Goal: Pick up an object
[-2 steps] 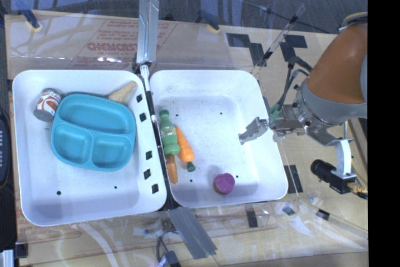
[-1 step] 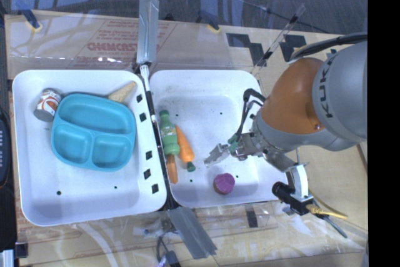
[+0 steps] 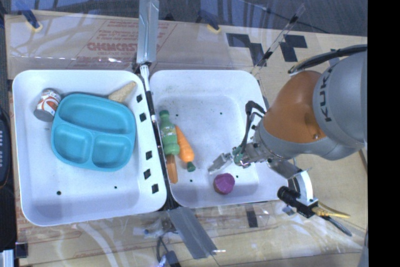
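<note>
Purple object (image 3: 224, 183) sits low in the right-hand bin (image 3: 206, 81), lower centre of frame, and the gripper (image 3: 220, 162) hangs just above-left of it, nothing gripped; whether it's spread or closed I cannot tell. Best bet: centre over it, drop straight, squeeze squarely

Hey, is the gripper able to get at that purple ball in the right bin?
Probably yes. The gripper hangs just above the purple ball, which lies apart from the carrot with bare bin floor around it.
</note>
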Tool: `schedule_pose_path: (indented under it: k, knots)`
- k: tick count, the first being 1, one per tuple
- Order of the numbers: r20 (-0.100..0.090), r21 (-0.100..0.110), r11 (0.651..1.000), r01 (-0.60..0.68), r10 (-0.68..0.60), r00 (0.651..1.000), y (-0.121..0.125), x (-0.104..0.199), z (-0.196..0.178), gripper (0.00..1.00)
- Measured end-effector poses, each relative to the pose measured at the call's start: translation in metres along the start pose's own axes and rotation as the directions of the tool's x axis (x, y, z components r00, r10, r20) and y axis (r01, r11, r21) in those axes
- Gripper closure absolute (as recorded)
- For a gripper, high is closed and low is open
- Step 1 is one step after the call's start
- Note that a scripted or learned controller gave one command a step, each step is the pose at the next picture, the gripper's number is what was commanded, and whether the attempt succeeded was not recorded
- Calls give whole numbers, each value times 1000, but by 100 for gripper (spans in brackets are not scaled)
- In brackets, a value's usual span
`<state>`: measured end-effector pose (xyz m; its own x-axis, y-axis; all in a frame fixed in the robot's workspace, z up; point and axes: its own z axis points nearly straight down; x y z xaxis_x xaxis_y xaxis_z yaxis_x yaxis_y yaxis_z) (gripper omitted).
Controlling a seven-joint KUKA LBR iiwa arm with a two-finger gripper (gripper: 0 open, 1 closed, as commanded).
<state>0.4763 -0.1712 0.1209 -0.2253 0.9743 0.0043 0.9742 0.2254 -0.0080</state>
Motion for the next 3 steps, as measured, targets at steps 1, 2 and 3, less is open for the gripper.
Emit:
schedule_pose_path:
  k: [1, 2, 3]
  knots:
    - [2, -6, 999, 51, -51, 999, 16, 61, 32, 0]
    - [7, -5, 926, 377, -377, 926, 89, 33, 4, 0]
    - [3, -2, 872, 490, -490, 872, 45, 59, -24, 0]
